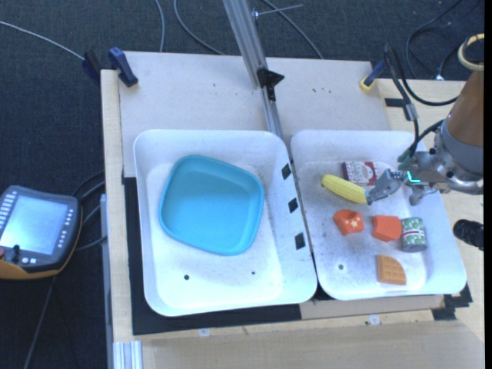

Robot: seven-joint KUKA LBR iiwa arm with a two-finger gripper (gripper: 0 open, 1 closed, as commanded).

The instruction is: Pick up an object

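Corn, a small yellow plastic cob (344,188), lies in the right white bin (453,279), its long axis slanting from upper left down to lower right. Just beside its lower right tip hovers the pincer (397,184), fingers spread apart with nothing between them. A red-and-white packet (357,171) sits behind the cob; its print is too small to read. Nearer the front lie an orange cup-like piece (348,221), an orange block (387,227), a green-labelled can (413,234) and a tan waffle-like slab (390,270). The left white bin (146,148) holds a blue square plastic plate (211,204).
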